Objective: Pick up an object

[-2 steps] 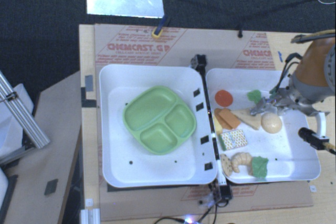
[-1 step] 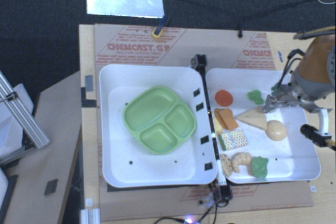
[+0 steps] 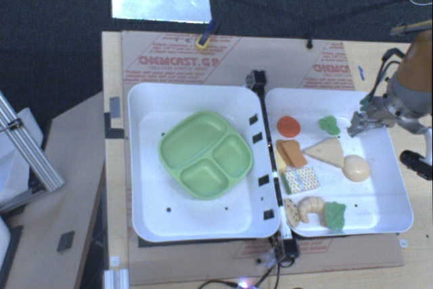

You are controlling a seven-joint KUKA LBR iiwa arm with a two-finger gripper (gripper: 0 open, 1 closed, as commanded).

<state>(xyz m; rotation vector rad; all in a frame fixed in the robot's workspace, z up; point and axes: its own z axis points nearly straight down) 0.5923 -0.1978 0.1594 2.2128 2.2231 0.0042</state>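
A robotics lab test station.

A grey arm (image 3: 414, 88) with an orange band reaches over a counter (image 3: 81, 145) topped with protective sheeting printed "CHEMCAST GP" (image 3: 179, 59). 2 shallow white bins (image 3: 145, 213) sit side by side, clipped together with black clamps (image 3: 256, 80), holding a green divided plate (image 3: 205, 154) and toy food pieces (image 3: 318, 169). Cables (image 3: 352, 7) run across dark carpet (image 3: 54, 10), and aluminium framing (image 3: 27, 145) stands at the left.

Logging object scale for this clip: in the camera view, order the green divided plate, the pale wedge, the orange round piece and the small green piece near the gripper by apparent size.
1. Green divided plate, by far the largest.
2. Pale wedge.
3. Orange round piece and small green piece: too alike to rank.
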